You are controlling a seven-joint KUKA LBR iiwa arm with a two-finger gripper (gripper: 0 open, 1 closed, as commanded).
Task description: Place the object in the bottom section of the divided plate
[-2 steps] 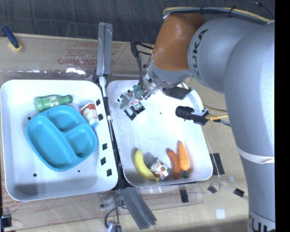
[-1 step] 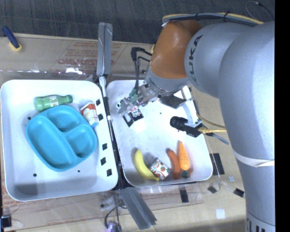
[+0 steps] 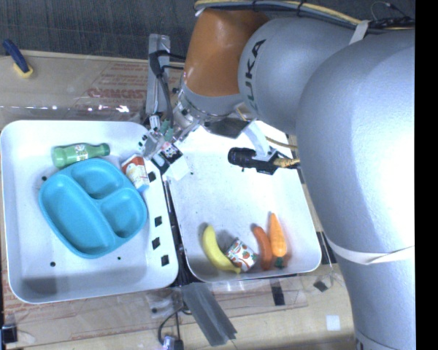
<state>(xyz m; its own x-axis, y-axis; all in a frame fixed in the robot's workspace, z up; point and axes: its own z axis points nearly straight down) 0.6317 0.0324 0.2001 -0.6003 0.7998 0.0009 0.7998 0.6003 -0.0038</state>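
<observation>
The grey arm (image 3: 328, 86), lettered "KUKA" below its orange band, reaches over the wall between the two shallow white bins; its two-finger gripper (image 3: 158, 143) hangs at the left bin's (image 3: 18, 217) upper right corner; whether it is clenched or released cannot be told. A small red-and-white can (image 3: 136, 172) lies just beside the gripper, at the upper right rim of the blue three-part plastic plate (image 3: 95, 221); its print is too small to read. A green bottle (image 3: 80, 152) with a white label, unreadable, lies above the plate. The right bin (image 3: 226, 195) holds a yellow banana (image 3: 214, 248), a patterned cup (image 3: 241, 254) and two orange carrots (image 3: 270, 243).
</observation>
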